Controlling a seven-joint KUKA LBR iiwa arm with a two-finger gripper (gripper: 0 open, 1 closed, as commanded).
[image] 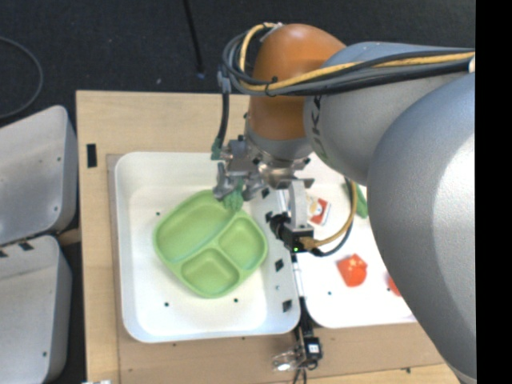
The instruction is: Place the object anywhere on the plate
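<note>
The green divided plate (pixel 210 245) is seen in the left bin (pixel 140 310), its long axis running from 10 to 4 o'clock. At its 1 o'clock rim the gripper (pixel 234 192) is poised (a small green object (pixel 234 201) appears pinched there, though its finger state cannot be told). A release slightly toward 7 o'clock is judged sufficient.

A pale green plate (pixel 210 246) lies in a white bin (pixel 140 310); an orange-red object (pixel 352 270).
</note>
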